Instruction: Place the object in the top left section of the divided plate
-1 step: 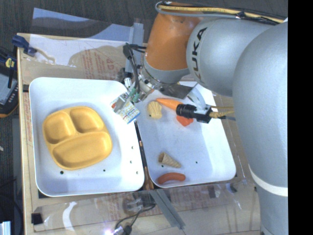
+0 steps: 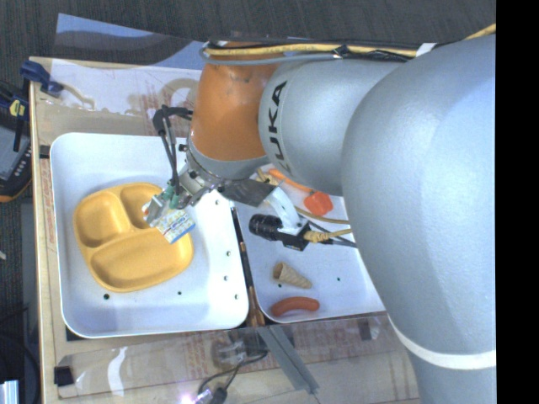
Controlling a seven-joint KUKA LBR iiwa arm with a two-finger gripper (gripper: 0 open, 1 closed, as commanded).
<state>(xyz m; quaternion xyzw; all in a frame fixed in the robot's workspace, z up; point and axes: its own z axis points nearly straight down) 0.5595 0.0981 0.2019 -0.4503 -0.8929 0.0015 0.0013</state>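
A yellow divided plate [image 2: 126, 263] lies in the left white bin [image 2: 109, 154]. It has two small sections at its upper side and one large section below. My gripper [image 2: 167, 202] hangs over the plate's upper right section, at its right rim. A small white, blue and yellow packet [image 2: 176, 225] sits right at the gripper's tip, over the rim between the upper right and the large section. The arm's orange band and grey body cover the gripper from above, so I cannot tell whether the packet is gripped or resting on the plate.
The right bin [image 2: 354, 297] holds a brown cone [image 2: 290, 273], a red sausage [image 2: 295, 306] and an orange carrot-like toy [image 2: 313, 199]. The big grey arm covers most of that bin. Bench clutter lies along the front edge.
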